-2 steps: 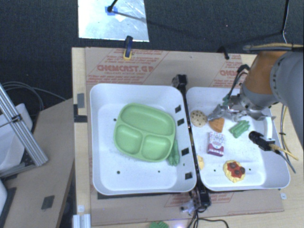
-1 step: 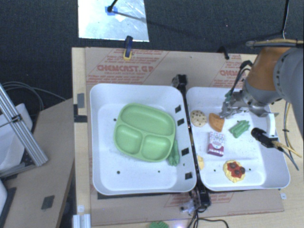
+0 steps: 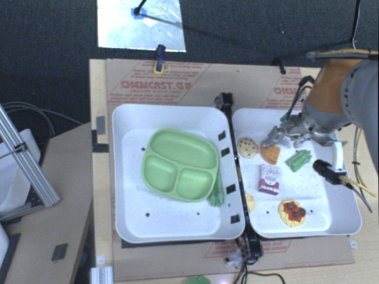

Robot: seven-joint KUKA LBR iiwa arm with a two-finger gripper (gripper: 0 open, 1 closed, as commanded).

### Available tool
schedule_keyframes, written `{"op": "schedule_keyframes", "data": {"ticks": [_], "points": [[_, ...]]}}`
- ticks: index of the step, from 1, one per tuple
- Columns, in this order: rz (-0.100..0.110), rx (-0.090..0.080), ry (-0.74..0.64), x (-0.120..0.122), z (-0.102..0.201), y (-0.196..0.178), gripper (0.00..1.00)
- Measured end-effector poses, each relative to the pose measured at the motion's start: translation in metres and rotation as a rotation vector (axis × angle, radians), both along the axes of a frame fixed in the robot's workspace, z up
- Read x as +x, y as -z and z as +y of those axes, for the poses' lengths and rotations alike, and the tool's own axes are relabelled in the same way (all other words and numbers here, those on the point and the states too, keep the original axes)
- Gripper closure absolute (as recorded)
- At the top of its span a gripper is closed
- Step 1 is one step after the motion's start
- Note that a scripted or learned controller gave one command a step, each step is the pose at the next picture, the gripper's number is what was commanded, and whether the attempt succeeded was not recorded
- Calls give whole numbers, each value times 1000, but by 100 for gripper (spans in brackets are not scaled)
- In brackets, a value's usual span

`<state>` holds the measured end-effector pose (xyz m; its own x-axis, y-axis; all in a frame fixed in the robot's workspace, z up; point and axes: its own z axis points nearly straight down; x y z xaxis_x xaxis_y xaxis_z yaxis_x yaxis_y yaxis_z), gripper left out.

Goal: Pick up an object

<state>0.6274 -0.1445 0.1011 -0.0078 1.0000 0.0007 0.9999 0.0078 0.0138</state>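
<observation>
In the right bin (image 3: 349, 218) lie a speckled cookie (image 3: 247, 147), an orange wedge (image 3: 271, 154), a green leafy piece (image 3: 298, 158), a small pink and white box (image 3: 269, 178) and a yellow and red pizza-like toy (image 3: 292, 212). A small yellow piece (image 3: 250, 203) rests against the bin's left wall. My gripper (image 3: 274, 139) hangs low in the upper middle of this bin, right above the orange wedge and just right of the cookie. Whether it touches the wedge is unclear.
The left bin (image 3: 127, 176) holds a green divided plate (image 3: 179, 164) with a small green item (image 3: 217, 191) at its right edge. A black divider (image 3: 232, 158) runs between the bins. The grey arm (image 3: 349, 93) comes in from the upper right.
</observation>
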Motion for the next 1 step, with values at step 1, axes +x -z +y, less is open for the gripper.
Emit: {"op": "schedule_keyframes", "data": {"ticks": [1], "points": [[6, -4, 8, 10, -29, -61, 0]]}}
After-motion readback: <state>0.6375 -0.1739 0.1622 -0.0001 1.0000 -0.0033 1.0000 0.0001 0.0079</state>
